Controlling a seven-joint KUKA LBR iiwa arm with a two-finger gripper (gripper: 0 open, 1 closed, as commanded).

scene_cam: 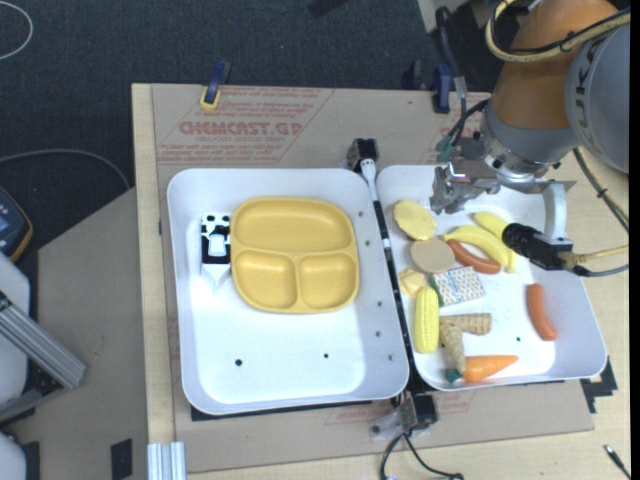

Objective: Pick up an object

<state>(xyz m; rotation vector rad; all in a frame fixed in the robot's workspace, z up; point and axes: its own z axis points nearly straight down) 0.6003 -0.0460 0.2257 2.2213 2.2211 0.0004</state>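
The right bin [580, 353] holds several toy foods. Among them are a pale yellow lump [415, 220], a banana [487, 231], a red sausage [474, 256] and a tan disc [433, 257]. Nearer the front lie a corn cob [426, 318], a patterned cracker [460, 286], a carrot [489, 367] and a second sausage [541, 312]. My gripper [449, 194] hangs over the back of this bin, just right of the yellow lump and above the banana's left end. Nothing is visibly held in it.
The left bin [200, 348] carries a yellow divided plate [295, 252] and a small black-and-white object [215, 242] at the plate's left. A black cylinder on a cable [532, 245] reaches over the right bin from the arm. Clamps stand along the bench's back edge.
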